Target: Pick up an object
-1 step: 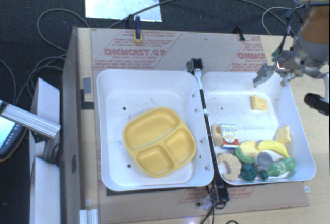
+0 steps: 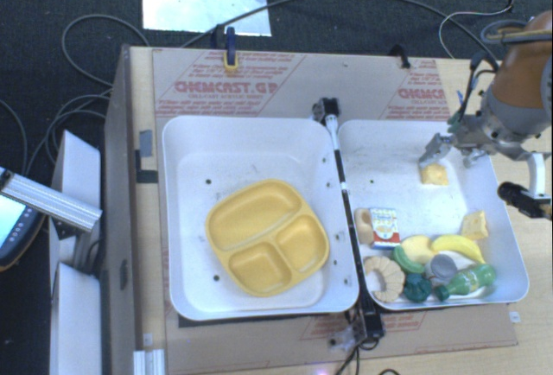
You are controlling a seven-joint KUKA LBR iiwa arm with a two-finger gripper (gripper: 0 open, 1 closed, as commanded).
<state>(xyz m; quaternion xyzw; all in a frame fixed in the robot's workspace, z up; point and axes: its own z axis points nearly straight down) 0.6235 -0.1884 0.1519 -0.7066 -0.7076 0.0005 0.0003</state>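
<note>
Arm: you see it (image 2: 518,88) coming in at the upper right of the frame, grey with an orange band, over the right bin.
Tool: its tip (image 2: 449,149) sits low over the upper part of the right bin (image 2: 389,140); you cannot tell how wide it stands, and nothing shows held in it.
Nearest thing: a pale yellow block (image 2: 435,174) lies on the bin floor just below the tool in the frame, whether touching you cannot tell.
Other things to pick: at the lower right of the frame you have a heap in the same bin: a small carton (image 2: 384,225), a banana (image 2: 460,247), a green bottle (image 2: 467,281), a ring-shaped biscuit (image 2: 385,275) and a yellow wedge (image 2: 474,225).
Left bin: the left bin (image 2: 199,149) holds a yellow divided tray (image 2: 266,235), lying flat near its middle.
Table: both bins rest side by side on your table (image 2: 259,84).
</note>
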